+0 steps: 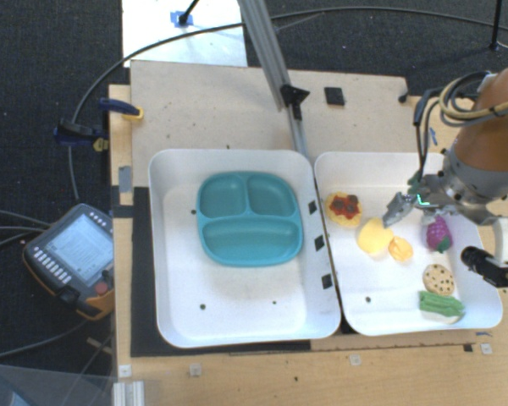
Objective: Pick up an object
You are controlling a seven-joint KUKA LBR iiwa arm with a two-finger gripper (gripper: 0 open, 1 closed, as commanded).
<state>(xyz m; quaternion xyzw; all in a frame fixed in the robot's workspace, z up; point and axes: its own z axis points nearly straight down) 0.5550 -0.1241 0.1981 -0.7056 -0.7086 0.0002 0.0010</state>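
The right bin [491, 311] holds several toy foods: a red and yellow pizza piece [345, 209], a yellow round fruit [373, 238], a small orange-yellow piece [400, 249], purple grapes [438, 233], a spotted cookie [438, 279] and a green vegetable [440, 306]. My gripper [396, 211] hangs over the right bin, just above and to the right of the yellow fruit and left of the grapes. Nothing shows held in it.
A teal divided plate [250, 219] lies in the left bin [178, 311]. A slanted metal pole [271, 49] crosses the bench behind the bins. A black part of the arm [489, 266] juts over the right bin's edge.
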